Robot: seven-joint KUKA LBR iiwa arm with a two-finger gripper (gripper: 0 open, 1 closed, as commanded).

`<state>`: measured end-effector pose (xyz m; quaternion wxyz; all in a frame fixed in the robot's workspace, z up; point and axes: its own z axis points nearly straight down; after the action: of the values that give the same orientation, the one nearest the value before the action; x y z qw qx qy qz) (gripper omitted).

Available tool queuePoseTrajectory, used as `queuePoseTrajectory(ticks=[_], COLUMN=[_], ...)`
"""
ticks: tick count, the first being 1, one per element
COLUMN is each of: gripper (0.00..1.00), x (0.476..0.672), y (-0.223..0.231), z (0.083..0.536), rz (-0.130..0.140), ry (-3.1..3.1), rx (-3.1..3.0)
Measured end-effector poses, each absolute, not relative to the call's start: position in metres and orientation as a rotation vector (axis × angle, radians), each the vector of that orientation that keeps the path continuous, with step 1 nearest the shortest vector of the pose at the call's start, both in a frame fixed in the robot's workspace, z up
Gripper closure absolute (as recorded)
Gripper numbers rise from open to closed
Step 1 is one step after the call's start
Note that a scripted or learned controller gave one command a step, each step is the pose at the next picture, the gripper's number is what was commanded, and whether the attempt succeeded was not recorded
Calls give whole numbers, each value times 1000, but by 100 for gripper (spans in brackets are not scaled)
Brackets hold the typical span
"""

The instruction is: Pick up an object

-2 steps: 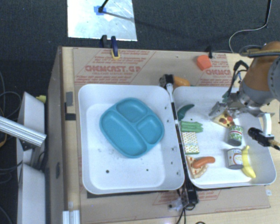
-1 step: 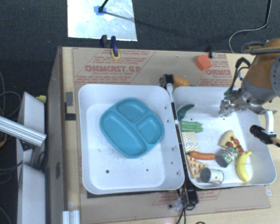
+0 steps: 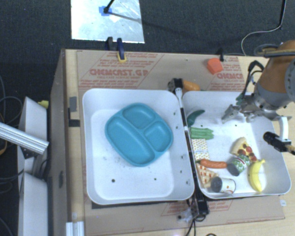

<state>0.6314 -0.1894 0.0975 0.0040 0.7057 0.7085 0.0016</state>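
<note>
The right bin [image 3: 278, 146] holds several toy foods along its left and front sides. A dark green pepper [image 3: 195, 115] lies above a bunch of green beans [image 3: 201, 132], a checkered card [image 3: 200, 145] and a carrot [image 3: 214, 164]. Towards the front are a pizza slice [image 3: 242, 146], a small can [image 3: 236, 166], a banana [image 3: 256, 175] and a tipped white cup [image 3: 222, 184]. My gripper [image 3: 237, 114] hangs over the bin's bare back part, to the right of the pepper. It is open, with nothing between its fingers.
A blue divided plate [image 3: 139, 133] lies in the left bin [image 3: 103, 181]. An orange block [image 3: 214, 65] and an orange-yellow item [image 3: 191, 86] sit on the bench behind the bins. A black part of the arm [image 3: 278, 141] juts over the right bin's right side.
</note>
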Motion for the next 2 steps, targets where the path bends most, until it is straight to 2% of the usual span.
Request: queuePoseTrajectory(ticks=[1,2], gripper=[0,0], x=[554,536], y=[-207,-178], z=[141,88], rz=[1,5], ry=[2220,2215], rx=[2219,2215])
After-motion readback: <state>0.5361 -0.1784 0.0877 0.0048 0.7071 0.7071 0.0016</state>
